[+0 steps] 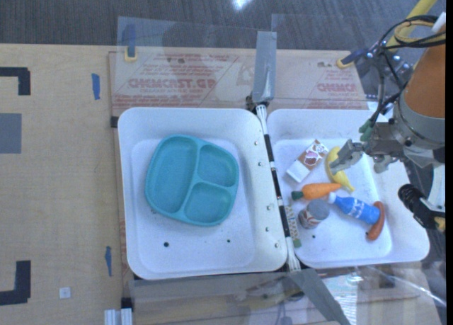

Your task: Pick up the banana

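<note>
1. The left bin [134,196] holds a teal divided plate [192,180].
2. The right bin [403,242] holds the banana [338,175], a carrot [318,190], a small carton [307,161], a blue bottle [356,208] and a sausage [377,220].
3. The tool [348,155] sits over the banana's upper end; whether it grips cannot be told.

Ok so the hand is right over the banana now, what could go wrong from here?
1. The banana lies tight against the carrot and the blue bottle, so the hand may nudge or grab a neighbour instead.
2. The small carton sits just left of the hand and could get bumped.
3. The banana is curved and partly hidden under the hand, so the grip may land off-centre and slip.
</note>
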Robot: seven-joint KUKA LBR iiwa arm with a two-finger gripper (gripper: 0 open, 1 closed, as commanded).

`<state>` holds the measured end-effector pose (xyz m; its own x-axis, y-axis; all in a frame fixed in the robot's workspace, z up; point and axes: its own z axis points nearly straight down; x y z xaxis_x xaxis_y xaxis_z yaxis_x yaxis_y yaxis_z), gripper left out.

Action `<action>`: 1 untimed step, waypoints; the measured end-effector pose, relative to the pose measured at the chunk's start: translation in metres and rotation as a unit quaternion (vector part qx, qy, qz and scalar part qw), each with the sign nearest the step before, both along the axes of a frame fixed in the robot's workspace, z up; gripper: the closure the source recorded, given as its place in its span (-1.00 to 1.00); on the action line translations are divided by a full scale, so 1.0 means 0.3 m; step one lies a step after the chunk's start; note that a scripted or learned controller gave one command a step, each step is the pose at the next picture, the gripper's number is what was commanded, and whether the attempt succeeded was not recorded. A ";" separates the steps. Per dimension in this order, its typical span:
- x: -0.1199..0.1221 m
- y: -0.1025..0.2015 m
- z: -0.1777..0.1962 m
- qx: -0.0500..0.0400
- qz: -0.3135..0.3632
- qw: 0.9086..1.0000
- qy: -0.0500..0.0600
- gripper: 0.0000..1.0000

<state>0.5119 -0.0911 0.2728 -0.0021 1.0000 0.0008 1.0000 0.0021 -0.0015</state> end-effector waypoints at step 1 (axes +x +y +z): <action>0.163 -0.095 -0.128 -0.001 -0.027 1.000 -0.002 -1.00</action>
